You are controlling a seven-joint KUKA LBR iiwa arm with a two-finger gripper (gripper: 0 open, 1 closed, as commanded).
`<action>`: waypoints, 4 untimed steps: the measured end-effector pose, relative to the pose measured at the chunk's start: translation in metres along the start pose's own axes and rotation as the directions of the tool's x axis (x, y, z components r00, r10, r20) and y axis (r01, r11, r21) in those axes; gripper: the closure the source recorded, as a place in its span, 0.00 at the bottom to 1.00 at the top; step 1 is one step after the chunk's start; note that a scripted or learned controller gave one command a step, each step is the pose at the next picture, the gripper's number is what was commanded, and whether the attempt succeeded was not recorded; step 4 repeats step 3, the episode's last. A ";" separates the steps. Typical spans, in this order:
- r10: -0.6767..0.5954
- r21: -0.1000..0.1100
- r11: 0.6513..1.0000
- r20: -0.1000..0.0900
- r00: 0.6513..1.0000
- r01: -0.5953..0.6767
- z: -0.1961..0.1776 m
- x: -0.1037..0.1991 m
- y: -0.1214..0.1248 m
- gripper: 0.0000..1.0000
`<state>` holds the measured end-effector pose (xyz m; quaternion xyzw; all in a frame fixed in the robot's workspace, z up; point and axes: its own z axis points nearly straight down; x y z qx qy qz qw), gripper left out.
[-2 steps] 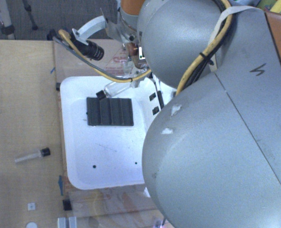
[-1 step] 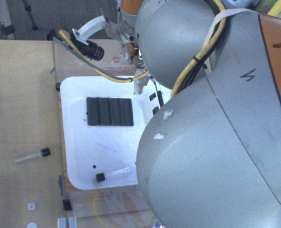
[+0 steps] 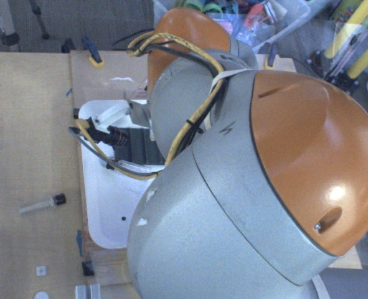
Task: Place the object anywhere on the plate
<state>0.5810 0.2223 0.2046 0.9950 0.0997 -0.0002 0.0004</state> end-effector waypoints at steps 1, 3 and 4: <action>-0.001 0.001 1.000 0.005 1.000 0.001 0.000 -0.074 0.025 0.00; -0.032 0.000 0.999 0.000 0.999 0.032 0.083 0.031 0.005 1.00; -0.032 0.000 0.999 0.000 0.999 0.032 0.083 0.031 0.005 1.00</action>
